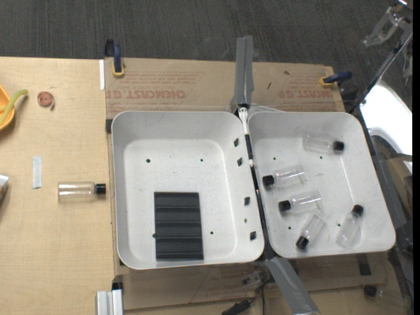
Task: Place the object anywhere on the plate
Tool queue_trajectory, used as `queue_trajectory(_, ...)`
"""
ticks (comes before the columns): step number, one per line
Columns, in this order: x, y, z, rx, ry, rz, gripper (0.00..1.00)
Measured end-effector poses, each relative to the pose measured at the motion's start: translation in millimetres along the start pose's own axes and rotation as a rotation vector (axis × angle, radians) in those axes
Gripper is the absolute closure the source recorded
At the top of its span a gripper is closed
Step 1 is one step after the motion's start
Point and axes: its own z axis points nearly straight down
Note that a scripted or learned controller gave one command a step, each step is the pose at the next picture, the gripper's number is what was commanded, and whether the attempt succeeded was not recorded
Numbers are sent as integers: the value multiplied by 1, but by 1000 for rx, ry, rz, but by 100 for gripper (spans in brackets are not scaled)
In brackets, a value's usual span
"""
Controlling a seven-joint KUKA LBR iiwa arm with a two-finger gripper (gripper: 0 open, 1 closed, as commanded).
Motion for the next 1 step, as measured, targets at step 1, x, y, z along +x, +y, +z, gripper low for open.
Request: queue_trajectory(1, -65, 1, 0, 1, 0, 220, 0)
